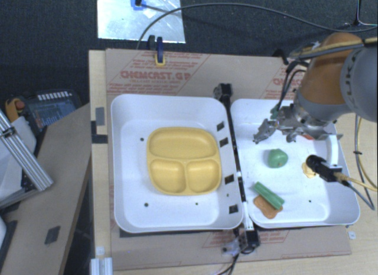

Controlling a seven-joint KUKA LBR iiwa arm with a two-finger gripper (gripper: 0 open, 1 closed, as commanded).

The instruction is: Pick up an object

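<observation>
Both bins (pixel 127 167) are white. The divided tray (pixel 183 160) is pale yellow. Right-bin contents — a green round object (pixel 276 158), a green bar (pixel 269 196) over an orange piece (pixel 267 209). Arm (pixel 331 81) — grey and orange.

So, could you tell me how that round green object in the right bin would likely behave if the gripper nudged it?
The round green object looks domed and smooth, so it may roll or slip sideways. It seems small, probably light. It sits apart from the gripper.
</observation>
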